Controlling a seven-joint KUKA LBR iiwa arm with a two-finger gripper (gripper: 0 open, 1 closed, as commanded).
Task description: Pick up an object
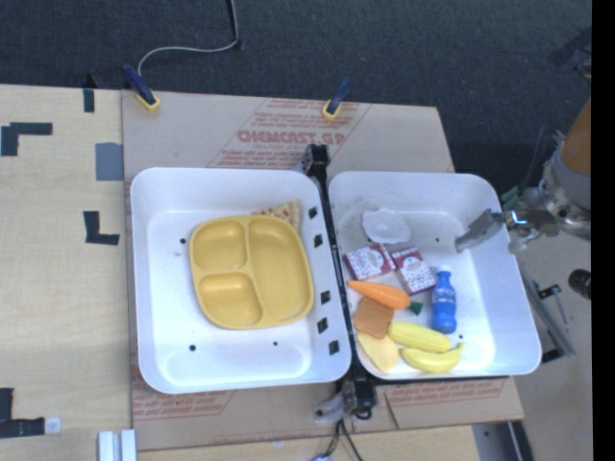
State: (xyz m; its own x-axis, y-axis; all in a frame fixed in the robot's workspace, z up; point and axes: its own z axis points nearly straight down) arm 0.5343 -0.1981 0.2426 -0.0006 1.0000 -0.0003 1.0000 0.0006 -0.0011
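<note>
The right bin (500, 286) holds several small things. There is a pale clear piece (385, 226) near the back and two red and white cartons (388, 262) at the middle. An orange carrot (379, 293), a blue bottle (443, 302), a yellow corn cob (419, 335), a banana (432, 358) and a tan slice (373, 321) over a yellow wedge (382, 355) lie toward the front. My gripper (479, 230) hangs over the right bin's right side, above bare white floor, apart from every object. Nothing shows in its grasp.
The left bin (159, 257) holds a yellow divided plate (252, 270), with a patterned piece (283, 210) peeking out behind it. A black divider (325, 248) runs between the bins. Yellow clamps (142, 87) pin the cardboard sheet at the back.
</note>
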